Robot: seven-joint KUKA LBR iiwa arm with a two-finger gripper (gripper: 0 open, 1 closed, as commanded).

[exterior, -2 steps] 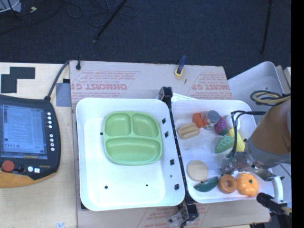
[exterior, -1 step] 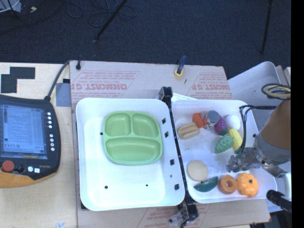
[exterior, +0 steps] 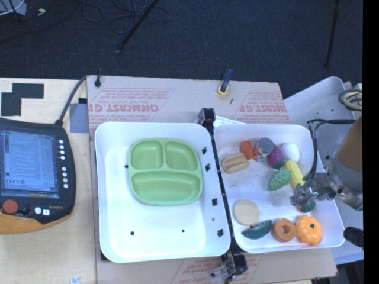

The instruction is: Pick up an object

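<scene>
The bench carries two white bins; the left bin (exterior: 112,218) has a green tray (exterior: 164,171), the right bin (exterior: 331,241) has toy foods. The gripper (exterior: 305,197) is low at the right bin's right edge, just beside the yellow corn (exterior: 294,173) and above the orange pumpkin (exterior: 308,229). How far it is open, or whether it grips anything, I cannot tell.

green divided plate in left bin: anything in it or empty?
Empty. The green plate lies flat in the left bin, and all three compartments show bare green. The toy foods sit in the right bin.
</scene>
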